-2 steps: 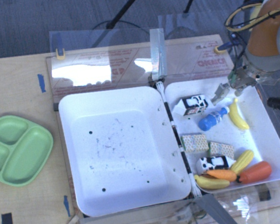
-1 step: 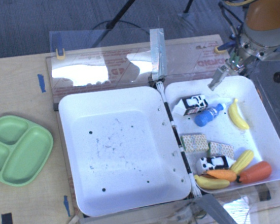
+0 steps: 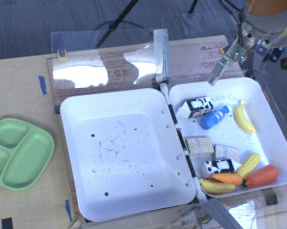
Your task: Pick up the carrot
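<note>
A small orange carrot point(image 3: 226, 178) lies near the front edge of the right bin point(image 3: 275, 120), resting on a yellow banana point(image 3: 217, 186) and just in front of a black-and-white carton point(image 3: 218, 167). To its right lies a larger red-orange vegetable point(image 3: 261, 175). My gripper point(image 3: 226, 63) hangs above the bin's back rim at the upper right, far from the carrot, with nothing seen in it.
The right bin also holds a blue bottle point(image 3: 213, 117), another black-and-white carton point(image 3: 199, 106), two more bananas point(image 3: 243, 117) point(image 3: 248, 165) and patterned packets point(image 3: 199, 144). The left bin point(image 3: 74, 146) lies beside it. A green divided plate point(image 3: 15, 153) sits on the bench at the left.
</note>
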Motion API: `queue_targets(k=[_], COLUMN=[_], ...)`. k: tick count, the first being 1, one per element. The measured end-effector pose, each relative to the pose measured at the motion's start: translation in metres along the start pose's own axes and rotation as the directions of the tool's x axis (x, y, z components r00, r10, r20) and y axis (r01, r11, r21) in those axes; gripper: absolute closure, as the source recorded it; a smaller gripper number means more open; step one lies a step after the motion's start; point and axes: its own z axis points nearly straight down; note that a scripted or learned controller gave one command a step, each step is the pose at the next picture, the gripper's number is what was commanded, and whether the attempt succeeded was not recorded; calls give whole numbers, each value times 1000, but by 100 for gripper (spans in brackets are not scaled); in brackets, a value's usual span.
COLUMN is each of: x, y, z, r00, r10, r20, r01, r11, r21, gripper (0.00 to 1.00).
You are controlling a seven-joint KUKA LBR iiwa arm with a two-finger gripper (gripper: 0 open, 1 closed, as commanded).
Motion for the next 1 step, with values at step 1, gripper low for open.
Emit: queue_targets(k=[1], x=[4], y=[-12], z=[147], r00=[944], r10=[-331], r20=[-4], r01=[331], r11=[944], r21=[1], gripper=[0])
